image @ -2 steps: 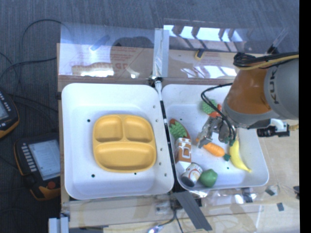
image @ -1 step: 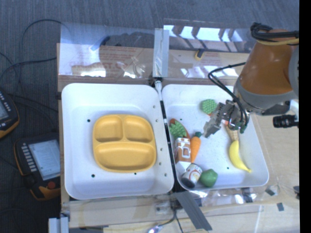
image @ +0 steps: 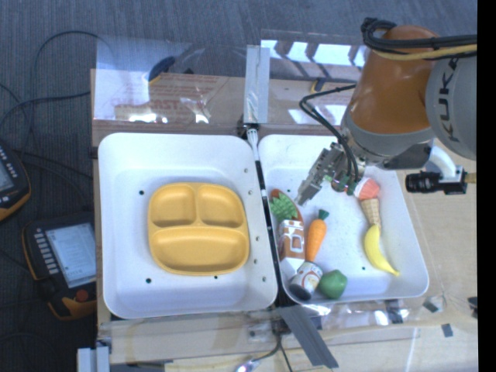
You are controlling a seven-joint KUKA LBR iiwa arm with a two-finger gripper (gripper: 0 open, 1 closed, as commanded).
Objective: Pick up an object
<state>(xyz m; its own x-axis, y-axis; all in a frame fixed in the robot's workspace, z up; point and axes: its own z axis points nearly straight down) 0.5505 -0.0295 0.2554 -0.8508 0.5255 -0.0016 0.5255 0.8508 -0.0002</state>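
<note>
My gripper (image: pixel 309 189) hangs over the upper middle of the right bin (image: pixel 411 231), slanting down to the left. Its tip is just above and right of a green leafy toy (image: pixel 283 206). Below it lie a carrot (image: pixel 316 235) and a small orange and white carton (image: pixel 291 239). A small red and green item (image: pixel 344 183) peeks out beside the wrist. To the right are an ice-cream cone (image: pixel 370 200) and a banana (image: pixel 378 251). A green ball (image: pixel 333 284) and a small can (image: pixel 306 277) rest at the bin's front edge.
The left bin (image: pixel 124 169) holds a yellow divided plate (image: pixel 199 227). A raised divider (image: pixel 263 208) separates the two bins. The grey and orange arm (image: pixel 395 91) covers the right bin's far corner. Clear plastic sheeting (image: pixel 178 91) lies behind the bins.
</note>
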